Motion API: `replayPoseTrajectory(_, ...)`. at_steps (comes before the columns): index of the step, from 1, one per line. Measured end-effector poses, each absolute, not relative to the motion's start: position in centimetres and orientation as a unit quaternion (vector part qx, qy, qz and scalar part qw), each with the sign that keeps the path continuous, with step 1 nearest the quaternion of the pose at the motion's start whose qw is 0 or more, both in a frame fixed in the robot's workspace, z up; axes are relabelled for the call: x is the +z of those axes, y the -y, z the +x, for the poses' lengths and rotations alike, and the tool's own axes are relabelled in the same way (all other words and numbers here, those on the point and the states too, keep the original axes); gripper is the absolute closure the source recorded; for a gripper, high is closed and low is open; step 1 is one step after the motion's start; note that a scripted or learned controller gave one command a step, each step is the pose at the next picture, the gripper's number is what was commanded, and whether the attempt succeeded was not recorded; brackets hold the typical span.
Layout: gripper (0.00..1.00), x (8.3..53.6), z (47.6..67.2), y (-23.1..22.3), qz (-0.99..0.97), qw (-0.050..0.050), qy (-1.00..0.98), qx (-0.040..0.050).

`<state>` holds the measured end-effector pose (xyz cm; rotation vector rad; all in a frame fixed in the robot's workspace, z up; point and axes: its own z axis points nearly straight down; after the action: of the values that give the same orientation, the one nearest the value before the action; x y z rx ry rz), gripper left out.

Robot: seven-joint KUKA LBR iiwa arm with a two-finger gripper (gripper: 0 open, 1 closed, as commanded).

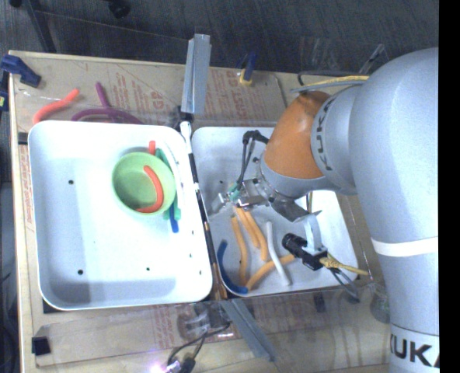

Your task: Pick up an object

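A bowl (141, 181) sat in the left bin (59, 231), close to the side beside the right bin (214, 158); several sticks (250, 238) lay in the right bin's middle.

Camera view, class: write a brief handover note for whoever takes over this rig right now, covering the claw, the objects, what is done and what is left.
Claw: down in the right bin, by the far ends of the orange sticks. Its open or shut state cannot be read, and nothing is seen held.
Objects: the orange sticks, a white stick and a blue curved piece lie in the right bin. A green bowl holding an orange curved piece sits in the left bin.
Done: no pick visible.
Left: grasp one object and lift it.
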<state>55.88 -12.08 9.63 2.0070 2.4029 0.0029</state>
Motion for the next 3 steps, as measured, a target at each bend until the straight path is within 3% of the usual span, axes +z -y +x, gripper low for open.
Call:
replayPoseTrajectory(1,1.0,10.6,55.9,12.0,0.639,0.004,-0.769,0.0002)
replayPoseTrajectory(2,1.0,16.2,57.1,10.6,0.706,-0.001,-0.709,-0.0008)
replayPoseTrajectory(3,0.0,16.2,57.1,10.6,0.705,-0.001,-0.709,-0.0008)
